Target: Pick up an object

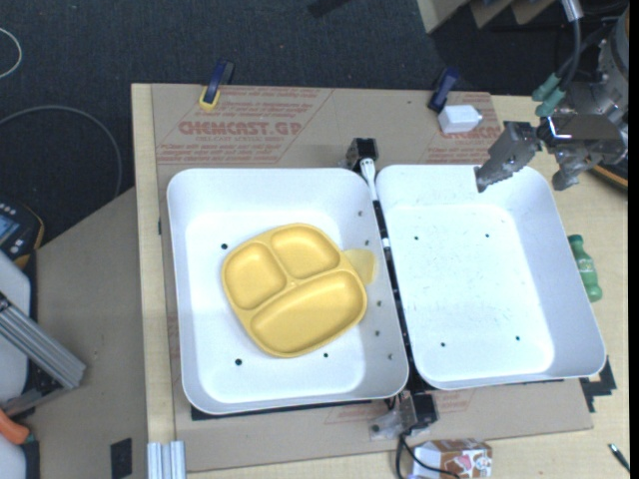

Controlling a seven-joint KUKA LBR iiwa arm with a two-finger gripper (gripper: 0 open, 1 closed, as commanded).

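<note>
Distance is being set as the deciding matter here: the gripper (527, 165) is being held over the far right corner of the right bin (559, 352), while the yellow divided plate (293, 288) is lying in the left bin (190, 307), well apart from it, down and to the left across the seam between the bins. The fingers (499, 163) are being held spread apart, with nothing caught between them. The plate's long axis is being seen as running on a slant from its upper left to its lower right. By judgement, a long reach leftward is being called for before any descent is made.
</note>
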